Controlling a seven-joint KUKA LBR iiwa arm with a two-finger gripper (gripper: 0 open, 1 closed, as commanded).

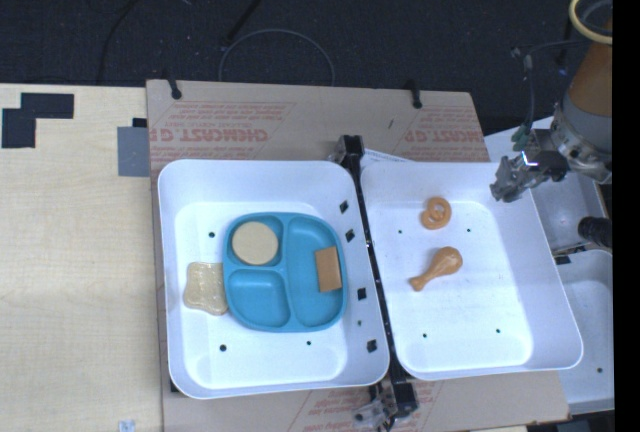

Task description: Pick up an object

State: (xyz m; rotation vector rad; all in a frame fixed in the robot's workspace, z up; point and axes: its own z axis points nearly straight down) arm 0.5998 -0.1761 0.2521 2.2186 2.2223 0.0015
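In the right bin (540, 320) lie a small brown pretzel (436, 212) and, just below it, a tan drumstick (437, 268). My gripper (510, 182) hangs over the bin's upper right corner, right of the pretzel and apart from both pieces. Nothing shows between its fingers. The left bin (190, 340) holds a blue divided tray (262, 305) with a round tan cookie (254, 242) and a brown rectangular piece (328, 269) in its compartments. A pale bread slice (206, 287) lies against the tray's left edge.
Both bins rest on a cardboard sheet (300, 125) on the wooden bench. A black clamp strip (362, 250) runs between the bins. The arm's grey body with its orange band (592, 80) stands at the right edge. Cables lie on the dark floor behind.
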